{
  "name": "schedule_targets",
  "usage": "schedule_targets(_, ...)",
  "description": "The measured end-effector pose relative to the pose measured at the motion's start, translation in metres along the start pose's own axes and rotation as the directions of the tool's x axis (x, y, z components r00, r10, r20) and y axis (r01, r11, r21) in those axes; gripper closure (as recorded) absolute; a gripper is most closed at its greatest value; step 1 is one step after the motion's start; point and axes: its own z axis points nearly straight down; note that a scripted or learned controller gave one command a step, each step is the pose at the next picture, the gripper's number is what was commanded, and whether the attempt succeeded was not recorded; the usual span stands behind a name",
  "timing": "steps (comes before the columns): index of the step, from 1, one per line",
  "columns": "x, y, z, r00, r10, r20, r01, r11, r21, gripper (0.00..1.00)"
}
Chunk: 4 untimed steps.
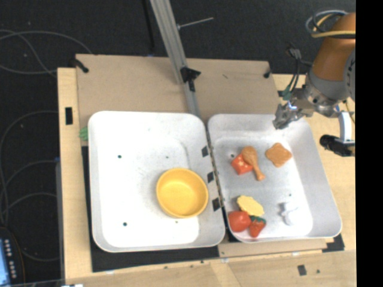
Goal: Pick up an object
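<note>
- counter [134, 76]: tan board carrying two white bins side by side.
- left bin [119, 142]: holds one yellow bowl [181, 192], low right part, near the divider. Looks like light stiff plastic; smooth rim, best pinched across the wall.
- right bin [311, 178]: all the small stuff.
- red block [240, 164] touching drumstick [252, 162], upper middle. Drumstick is thin and probably hard plastic; take it across the shaft, but it may roll.
- yellow piece [250, 205] lies just above a red tomato [239, 220] and strawberry [257, 226], bunched at the bottom left corner by the wall. Crowded, round and slippery; poor pick.
- brown bread-like piece [278, 154]: upper right, standing apart from the rest. Judged light and chunky, with flat sides; easiest target, grip across its width.
- small white object [288, 213]: lower right, hard to make out against the bin.
- gripper [282, 119]: over the right bin's top edge, above the bread piece, nothing between the fingers; cannot tell whether it is spread or closed.
</note>
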Motion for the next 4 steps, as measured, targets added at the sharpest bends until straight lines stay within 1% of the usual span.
schedule_targets(1,0.005,0.002,-0.059,1.000,-0.002,0.000,0.002,1.000,0.006,1.00)
schedule_targets(2,0.005,0.003,-0.102,1.000,-0.003,-0.001,0.003,1.000,0.007,1.00)
schedule_targets(3,0.048,0.002,-0.088,1.000,-0.001,0.001,0.001,1.000,0.007,1.00)
schedule_targets(4,0.098,0.004,-0.074,1.000,-0.001,0.001,0.000,1.000,0.008,1.00)
